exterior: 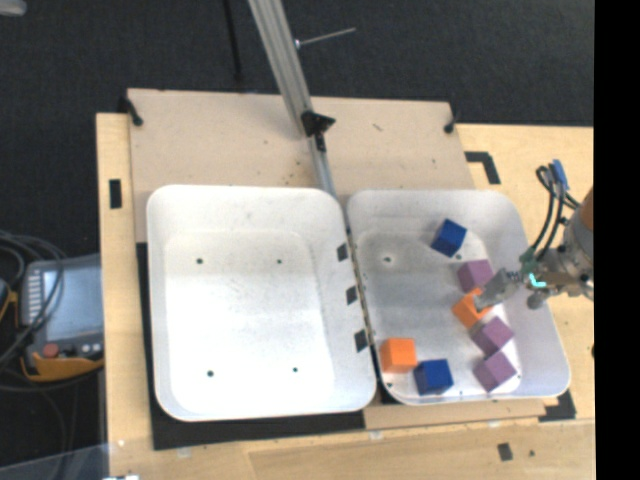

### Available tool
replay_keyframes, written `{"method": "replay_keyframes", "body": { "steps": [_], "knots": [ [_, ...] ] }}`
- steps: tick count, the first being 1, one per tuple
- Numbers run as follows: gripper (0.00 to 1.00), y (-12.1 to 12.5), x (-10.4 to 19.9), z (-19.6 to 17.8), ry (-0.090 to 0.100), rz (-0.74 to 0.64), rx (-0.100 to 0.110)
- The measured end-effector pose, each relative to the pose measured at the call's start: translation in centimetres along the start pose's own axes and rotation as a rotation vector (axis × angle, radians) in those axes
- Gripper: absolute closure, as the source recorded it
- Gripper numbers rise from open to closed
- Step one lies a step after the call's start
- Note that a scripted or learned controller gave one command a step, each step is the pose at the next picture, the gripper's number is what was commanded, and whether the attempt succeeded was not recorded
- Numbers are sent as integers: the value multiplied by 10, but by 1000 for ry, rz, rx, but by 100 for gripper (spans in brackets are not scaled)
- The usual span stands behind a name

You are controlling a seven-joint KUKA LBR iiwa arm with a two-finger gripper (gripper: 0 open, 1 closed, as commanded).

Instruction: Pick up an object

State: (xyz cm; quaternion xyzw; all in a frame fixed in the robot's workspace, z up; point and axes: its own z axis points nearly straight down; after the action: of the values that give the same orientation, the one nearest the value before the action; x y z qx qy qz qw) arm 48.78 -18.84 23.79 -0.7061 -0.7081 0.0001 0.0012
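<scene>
Blue cube (433,375) and orange cube (399,353) sit touching at the right bin's (400,218) near edge, with two purple cubes (494,351) just right of them. Farther back, the gripper (487,295) reaches in from the right, its tips at a second orange cube (466,310); whether they are apart or together cannot be told. Beyond lie another purple cube (474,272) and a second blue cube (449,237). Beside it stands the left bin (170,228).

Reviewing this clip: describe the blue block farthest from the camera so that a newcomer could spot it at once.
Start at the right-hand white bin, the one with the coloured blocks. Near its upper edge sits a blue block, standing alone above the purple blocks. The other blue block lies at the bin's lower edge beside an orange block.
</scene>
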Motion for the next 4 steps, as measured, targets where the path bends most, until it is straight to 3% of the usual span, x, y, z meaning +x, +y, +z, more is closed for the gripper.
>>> {"method": "replay_keyframes", "body": {
  "steps": [1,3,4],
  "knots": [
    [0,1,0,-2,-1,2,-4],
    [0,8,10,97,-3,6,0],
    [0,16,9,110,-10,-1,-27]
  ]
}}
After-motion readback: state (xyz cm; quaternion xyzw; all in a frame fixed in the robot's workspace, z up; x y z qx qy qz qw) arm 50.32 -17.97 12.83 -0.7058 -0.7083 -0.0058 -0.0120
